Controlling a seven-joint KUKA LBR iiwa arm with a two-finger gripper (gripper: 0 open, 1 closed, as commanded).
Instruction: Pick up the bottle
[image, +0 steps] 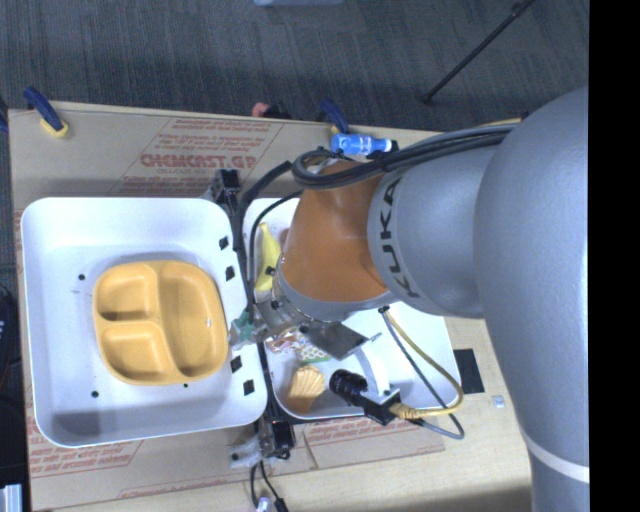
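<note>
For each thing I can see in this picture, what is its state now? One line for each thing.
Yellow plastic divided plate: lies flat in the left white bin, right side up, compartments bare.
Right white bin: largely covered by the arm.
Grey arm with orange band: reaches down over the right bin.
Small pale yellow ridged object: rests in the right bin, near its front edge.
Yellow curved object: partly hidden beside the arm.

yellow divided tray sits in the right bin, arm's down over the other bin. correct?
Not quite. The camera view shows the yellow divided tray in the left bin, not the right. The arm is down over the right bin, as you said apart from the swap.
</note>
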